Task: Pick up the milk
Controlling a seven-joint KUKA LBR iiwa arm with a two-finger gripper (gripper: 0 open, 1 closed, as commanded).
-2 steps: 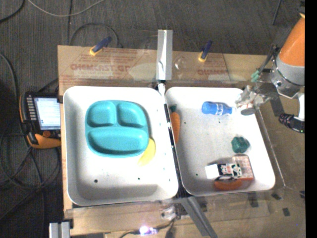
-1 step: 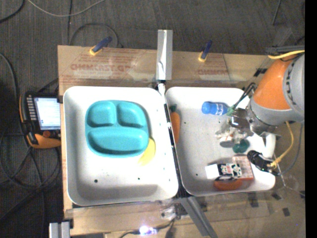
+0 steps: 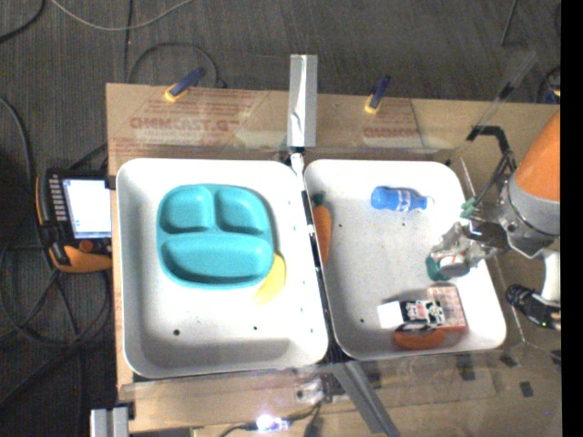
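While the milk carton point(image 3: 421, 312) lies flat near the right bin's point(image 3: 364, 335) front wall, touching an orange item point(image 3: 426, 337), the gripper point(image 3: 453, 260) hangs just behind it; can't tell the fingers' state. Risk: grabbing the neighbour too. Farther back: blue bottle point(image 3: 398, 198), teal tray point(image 3: 217, 235) in left bin, counter, carpet, cables.

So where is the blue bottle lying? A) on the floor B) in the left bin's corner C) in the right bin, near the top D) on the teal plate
C: the blue bottle lies on its side in the right bin, toward its far edge, apart from the teal plate, which sits in the left bin.
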